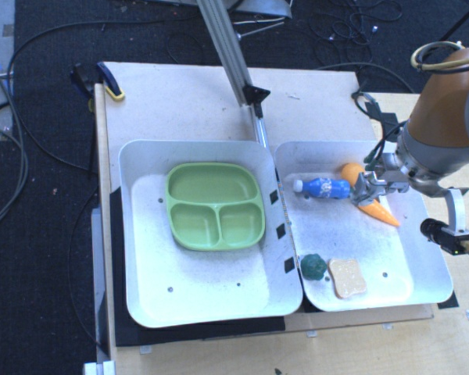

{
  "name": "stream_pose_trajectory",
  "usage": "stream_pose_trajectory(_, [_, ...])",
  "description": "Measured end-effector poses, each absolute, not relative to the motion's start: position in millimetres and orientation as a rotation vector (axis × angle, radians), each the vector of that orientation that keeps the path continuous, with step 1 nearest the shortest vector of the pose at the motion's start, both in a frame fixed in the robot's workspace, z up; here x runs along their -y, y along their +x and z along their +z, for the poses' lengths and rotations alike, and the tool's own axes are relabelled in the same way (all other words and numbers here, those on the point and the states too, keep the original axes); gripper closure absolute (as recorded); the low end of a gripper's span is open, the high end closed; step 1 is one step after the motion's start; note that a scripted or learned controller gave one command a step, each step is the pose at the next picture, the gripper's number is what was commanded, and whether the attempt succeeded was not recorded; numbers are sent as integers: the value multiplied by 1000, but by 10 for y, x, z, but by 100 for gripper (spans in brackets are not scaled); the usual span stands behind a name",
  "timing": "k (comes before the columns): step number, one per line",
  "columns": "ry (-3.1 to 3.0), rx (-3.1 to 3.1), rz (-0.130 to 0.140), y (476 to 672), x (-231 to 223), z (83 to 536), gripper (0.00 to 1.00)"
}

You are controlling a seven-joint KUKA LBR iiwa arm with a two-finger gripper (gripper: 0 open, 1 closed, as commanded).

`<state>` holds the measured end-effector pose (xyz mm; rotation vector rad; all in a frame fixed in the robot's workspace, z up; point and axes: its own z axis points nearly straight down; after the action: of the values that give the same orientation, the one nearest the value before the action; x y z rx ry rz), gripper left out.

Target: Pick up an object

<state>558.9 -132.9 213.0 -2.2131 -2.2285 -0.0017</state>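
In the right bin [422,287] a small blue bottle [324,187] with a white cap lies on its side near the back left. An orange ball [349,170] sits just behind its right end. An orange carrot [381,212] lies to the right, pointing toward the front right. My gripper [367,189] is low over the spot where the bottle's right end, the ball and the carrot's thick end meet. The wrist hides what lies directly beneath it. A dark green lump [313,266] and a tan slice of bread [348,277] rest near the bin's front left.
The left bin [141,287] holds a light green divided plate [216,205]. A slanted metal pole [228,45] comes down to the bins' back junction. The bench's beige top [187,100] lies behind the bins. A black fitting [445,237] on the arm hangs by the right bin's right rim.
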Motion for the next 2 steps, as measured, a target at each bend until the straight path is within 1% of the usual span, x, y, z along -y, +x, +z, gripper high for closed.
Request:
stream_pose_trajectory(1, [-2213, 2230, -3, 5634, 738, 2240, 100])
stream_pose_trajectory(2, [-2212, 2230, -2, 5722, 218, 2202, 100])
